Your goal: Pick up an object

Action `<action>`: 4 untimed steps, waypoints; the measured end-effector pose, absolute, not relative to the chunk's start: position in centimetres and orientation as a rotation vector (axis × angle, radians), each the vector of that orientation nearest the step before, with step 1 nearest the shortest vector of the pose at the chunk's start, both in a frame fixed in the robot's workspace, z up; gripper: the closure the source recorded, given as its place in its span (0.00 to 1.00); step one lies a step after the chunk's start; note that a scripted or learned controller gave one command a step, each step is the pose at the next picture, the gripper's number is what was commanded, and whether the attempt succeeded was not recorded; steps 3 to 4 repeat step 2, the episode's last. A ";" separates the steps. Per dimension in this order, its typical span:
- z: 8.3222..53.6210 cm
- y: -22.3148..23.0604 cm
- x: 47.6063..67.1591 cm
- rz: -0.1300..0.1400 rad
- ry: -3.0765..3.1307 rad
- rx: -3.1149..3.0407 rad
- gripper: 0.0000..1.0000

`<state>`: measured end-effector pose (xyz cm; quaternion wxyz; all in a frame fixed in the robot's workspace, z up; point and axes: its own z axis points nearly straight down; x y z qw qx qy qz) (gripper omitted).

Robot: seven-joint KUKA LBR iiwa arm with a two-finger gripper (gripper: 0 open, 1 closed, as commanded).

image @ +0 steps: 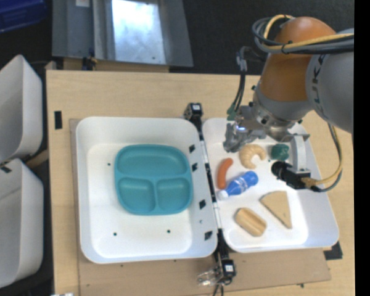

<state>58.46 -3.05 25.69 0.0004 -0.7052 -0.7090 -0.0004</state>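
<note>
Gripper low in right bin, at its upper left corner; jaw state impossible to tell. Croissant just right of gripper, apart from it. Sausage below gripper, bottle beside sausage. Bread roll and wedge further below. Green block right of croissant. Teal tray in left bin.

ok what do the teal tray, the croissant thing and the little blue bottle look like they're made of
Teal tray: likely moulded plastic, smooth and matte, one even colour with three pressed compartments.
Croissant: probably a plastic or rubber toy; its tan surface looks uniform with a slight sheen, though it is small and blurred.
Blue bottle: seemingly plastic, glossy blue body with a white cap end.
</note>
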 end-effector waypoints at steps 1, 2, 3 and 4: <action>24.8 2.3 57.5 0.000 -2.227 -2.217 1.00; 25.4 7.0 54.9 0.000 -2.226 -2.215 1.00; 25.4 7.0 54.9 0.000 -2.226 -2.215 1.00; 25.4 7.0 54.9 0.000 -2.226 -2.215 1.00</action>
